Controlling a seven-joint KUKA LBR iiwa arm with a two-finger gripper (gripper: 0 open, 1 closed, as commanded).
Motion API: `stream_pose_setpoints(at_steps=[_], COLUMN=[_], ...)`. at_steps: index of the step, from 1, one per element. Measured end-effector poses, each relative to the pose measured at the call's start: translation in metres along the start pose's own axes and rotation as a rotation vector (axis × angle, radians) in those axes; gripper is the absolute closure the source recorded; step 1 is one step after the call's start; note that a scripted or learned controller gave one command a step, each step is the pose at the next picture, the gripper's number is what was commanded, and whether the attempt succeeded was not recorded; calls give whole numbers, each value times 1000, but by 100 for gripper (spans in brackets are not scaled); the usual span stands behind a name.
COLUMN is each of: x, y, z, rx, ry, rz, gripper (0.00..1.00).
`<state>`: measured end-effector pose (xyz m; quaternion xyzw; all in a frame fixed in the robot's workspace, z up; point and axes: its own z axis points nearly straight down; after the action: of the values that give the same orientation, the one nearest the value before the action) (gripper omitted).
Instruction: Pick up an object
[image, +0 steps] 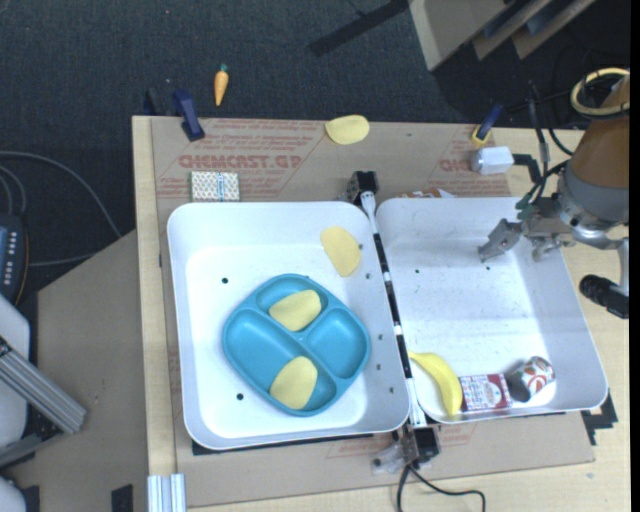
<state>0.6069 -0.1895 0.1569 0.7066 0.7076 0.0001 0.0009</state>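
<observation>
My gripper (522, 247) hangs over the far right part of the right bin (470, 300), open, with nothing between its fingers. A banana (440, 381) lies at that bin's near left corner. Beside it are a red and white packet (485, 392) and a small red and white can (530, 378), all well below the gripper in the camera view. In the left bin (200, 260) a blue divided plate (335, 345) holds two yellow pieces (296, 308) (294, 381). Another yellow piece (341, 250) lies near the bin's far right corner.
On the board behind the bins lie a yellow chip (347, 129), a small patterned packet (215, 185), a blue clamp (186, 113) and a white box (494, 158). A toy carrot (221, 85) lies on the dark floor beyond. A black divider (385, 290) runs between the bins.
</observation>
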Motion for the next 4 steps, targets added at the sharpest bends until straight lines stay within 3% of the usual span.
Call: stream_pose_setpoints(at_steps=[1, 2, 3, 4], x=[-30, -31, -32, -33], y=[-49, -105, -128, -127], z=[73, 73, 72, 62], rx=[4, 5, 4, 1], ry=[9, 8, 6, 2], rz=[-2, 0, 0, 2], gripper=[0, 0, 0, 100])
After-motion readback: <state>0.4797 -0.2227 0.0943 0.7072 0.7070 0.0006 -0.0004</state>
